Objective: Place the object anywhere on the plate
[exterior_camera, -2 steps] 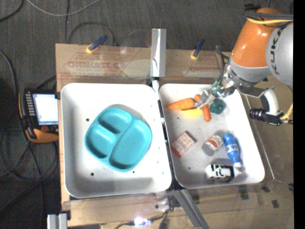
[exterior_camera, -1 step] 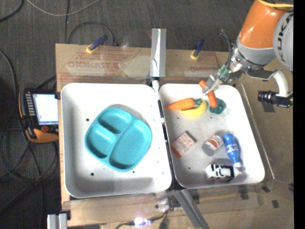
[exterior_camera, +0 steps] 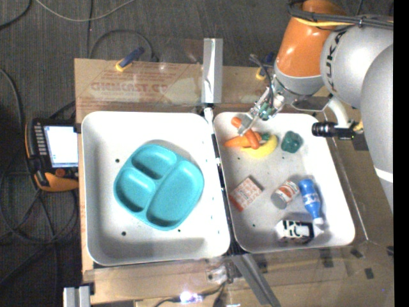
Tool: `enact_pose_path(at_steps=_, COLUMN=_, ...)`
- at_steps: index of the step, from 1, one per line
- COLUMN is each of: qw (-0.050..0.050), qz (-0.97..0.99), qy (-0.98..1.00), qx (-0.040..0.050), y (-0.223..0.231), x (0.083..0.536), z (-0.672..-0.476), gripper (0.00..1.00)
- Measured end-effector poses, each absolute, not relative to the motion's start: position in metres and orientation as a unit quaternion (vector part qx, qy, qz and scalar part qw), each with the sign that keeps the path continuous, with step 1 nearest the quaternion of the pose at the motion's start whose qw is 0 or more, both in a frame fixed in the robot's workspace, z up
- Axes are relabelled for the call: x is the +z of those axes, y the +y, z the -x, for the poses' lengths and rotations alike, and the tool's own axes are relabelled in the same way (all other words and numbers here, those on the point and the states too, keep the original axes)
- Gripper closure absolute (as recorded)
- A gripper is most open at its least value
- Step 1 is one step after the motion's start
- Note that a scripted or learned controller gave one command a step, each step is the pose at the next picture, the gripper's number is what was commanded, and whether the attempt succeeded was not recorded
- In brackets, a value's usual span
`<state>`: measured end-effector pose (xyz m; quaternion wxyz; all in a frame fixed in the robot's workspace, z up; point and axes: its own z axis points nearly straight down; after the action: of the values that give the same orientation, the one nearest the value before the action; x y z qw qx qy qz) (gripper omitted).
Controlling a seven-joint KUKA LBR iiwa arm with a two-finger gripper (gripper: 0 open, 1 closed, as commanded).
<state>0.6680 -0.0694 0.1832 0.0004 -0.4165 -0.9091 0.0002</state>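
Gripper (exterior_camera: 248, 125) fingers' spread unclear, tips at carrot (exterior_camera: 246, 139); pinch it squarely between fingers, then lift toward plate (exterior_camera: 160, 184).

plate (exterior_camera: 160, 190) in left bin (exterior_camera: 96, 235) | carrot (exterior_camera: 246, 139), can (exterior_camera: 285, 194), bottle (exterior_camera: 311, 200) in right bin (exterior_camera: 339, 229)

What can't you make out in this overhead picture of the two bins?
- Gripper: too small and blurred in the camera view to tell whether it grips the carrot beneath it.
- Banana: partly covered by the carrot.
- Box: its print is too small to read.
- Black and white object: too blurred to identify.
- Arm: cut off by the right edge.
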Motion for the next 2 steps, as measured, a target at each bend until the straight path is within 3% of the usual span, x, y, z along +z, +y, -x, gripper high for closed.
enact_pose_path(at_steps=1, qw=0.0, qz=0.397, qy=-0.918, qx=-0.0003, y=-0.002, x=0.184, z=-0.631, gripper=1.0)
enact_pose_path(at_steps=2, qw=-0.001, qz=0.377, qy=-0.926, qx=-0.0002, y=-0.011, x=0.324, z=-0.6, gripper=1.0)
